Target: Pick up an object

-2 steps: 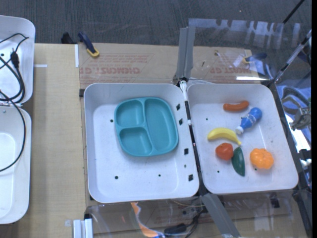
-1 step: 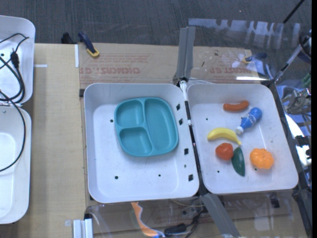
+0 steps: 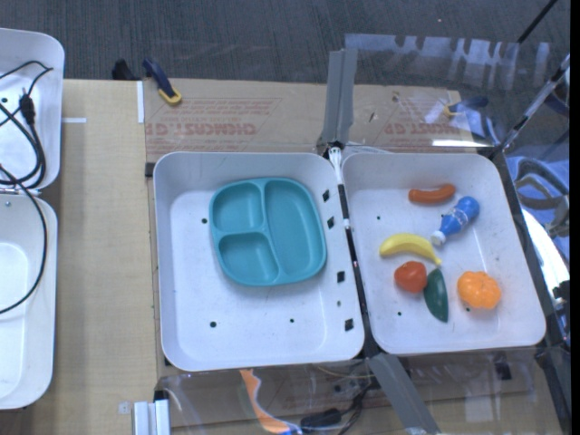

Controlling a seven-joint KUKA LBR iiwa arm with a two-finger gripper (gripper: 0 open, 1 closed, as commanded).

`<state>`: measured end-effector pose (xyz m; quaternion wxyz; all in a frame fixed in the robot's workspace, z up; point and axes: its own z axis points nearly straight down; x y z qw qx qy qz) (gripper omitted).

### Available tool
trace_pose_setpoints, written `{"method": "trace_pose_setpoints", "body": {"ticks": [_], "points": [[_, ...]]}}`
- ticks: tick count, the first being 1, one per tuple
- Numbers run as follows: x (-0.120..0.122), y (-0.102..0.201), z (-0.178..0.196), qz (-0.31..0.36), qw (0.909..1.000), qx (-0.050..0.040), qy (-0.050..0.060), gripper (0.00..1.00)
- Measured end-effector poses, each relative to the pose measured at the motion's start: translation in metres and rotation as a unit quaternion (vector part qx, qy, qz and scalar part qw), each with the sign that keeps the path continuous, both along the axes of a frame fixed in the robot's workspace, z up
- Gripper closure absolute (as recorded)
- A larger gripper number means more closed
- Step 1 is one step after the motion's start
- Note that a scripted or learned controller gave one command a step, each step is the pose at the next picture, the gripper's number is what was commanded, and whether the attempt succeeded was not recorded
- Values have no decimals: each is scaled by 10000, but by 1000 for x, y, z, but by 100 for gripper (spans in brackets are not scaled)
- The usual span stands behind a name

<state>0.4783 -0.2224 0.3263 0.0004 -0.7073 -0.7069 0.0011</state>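
Green pepper (image 3: 437, 295) touching tomato (image 3: 410, 276), right bin (image 3: 517, 333); banana (image 3: 409, 246) above.

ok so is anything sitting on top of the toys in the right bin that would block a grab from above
Nothing visible covers them. The sausage, bottle, banana and orange lie open in the right bin. The tomato and the green vegetable touch each other, with the banana close above, so that cluster is tighter for fingers.

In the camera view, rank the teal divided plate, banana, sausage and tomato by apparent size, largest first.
1. teal divided plate, by far
2. banana
3. sausage
4. tomato

Banana and sausage look close in length, so their order is unsure.
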Motion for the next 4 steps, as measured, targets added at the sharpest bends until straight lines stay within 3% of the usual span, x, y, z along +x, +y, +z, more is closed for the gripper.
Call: {"method": "trace_pose_setpoints", "body": {"ticks": [1,2,3,4], "points": [[48,0,-13,19,10000,-3,-3,100],[6,0,0,2,10000,1,1,100],[67,1,-17,21,10000,-4,-4,100],[0,0,2,1,10000,0,1,100]]}}
